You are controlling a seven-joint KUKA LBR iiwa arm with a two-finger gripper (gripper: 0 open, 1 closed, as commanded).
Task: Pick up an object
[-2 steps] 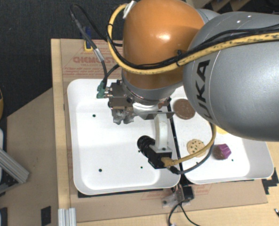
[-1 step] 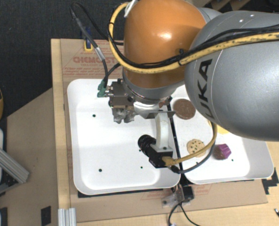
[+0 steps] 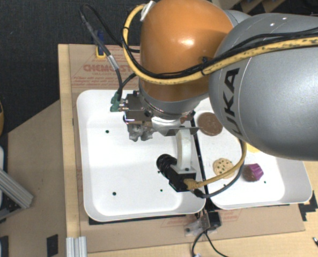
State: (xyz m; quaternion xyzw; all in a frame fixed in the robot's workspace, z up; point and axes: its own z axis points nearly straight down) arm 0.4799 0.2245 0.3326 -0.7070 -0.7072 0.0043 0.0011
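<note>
My gripper hangs under the big orange wrist band, over the upper middle of the left white bin. No object shows under it or in it. In the right bin lie three things: a brown round disc near the divider, a tan cookie with dark chips below it, and a small purple block to the cookie's right. The arm hides much of the right bin's upper part.
The bins sit on a brown cardboard sheet with red print at its top. A grey metal rail lies off the bench at the far left. Cables run along the arm and down past the bins' front edge.
</note>
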